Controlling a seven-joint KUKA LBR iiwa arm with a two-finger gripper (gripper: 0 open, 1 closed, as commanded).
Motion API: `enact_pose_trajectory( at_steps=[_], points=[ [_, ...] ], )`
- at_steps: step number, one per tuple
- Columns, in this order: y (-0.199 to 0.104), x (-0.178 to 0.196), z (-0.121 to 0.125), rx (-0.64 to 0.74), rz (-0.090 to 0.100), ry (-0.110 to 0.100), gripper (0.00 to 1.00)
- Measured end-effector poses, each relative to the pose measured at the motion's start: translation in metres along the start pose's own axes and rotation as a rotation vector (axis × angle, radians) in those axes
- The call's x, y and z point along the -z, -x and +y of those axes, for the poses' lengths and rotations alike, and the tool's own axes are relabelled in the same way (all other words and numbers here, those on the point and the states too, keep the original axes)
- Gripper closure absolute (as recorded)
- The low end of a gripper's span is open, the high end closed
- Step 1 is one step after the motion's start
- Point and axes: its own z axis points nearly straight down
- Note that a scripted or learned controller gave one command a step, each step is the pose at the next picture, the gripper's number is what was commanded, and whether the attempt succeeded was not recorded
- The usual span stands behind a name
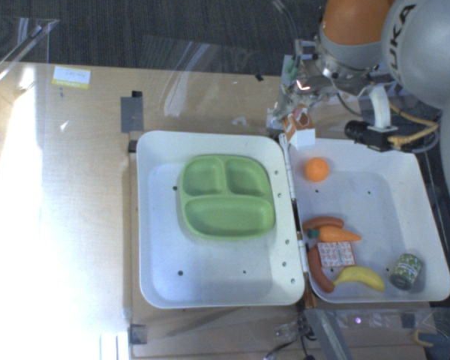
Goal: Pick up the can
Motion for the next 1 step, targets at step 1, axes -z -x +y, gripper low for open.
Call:
enact_pose_trajectory(
  at_steps=[1],
  points=[
    [-0.0511, -0.0553, -0.02, -0.065, 0.002, -0.007, 1.0]
  ],
)
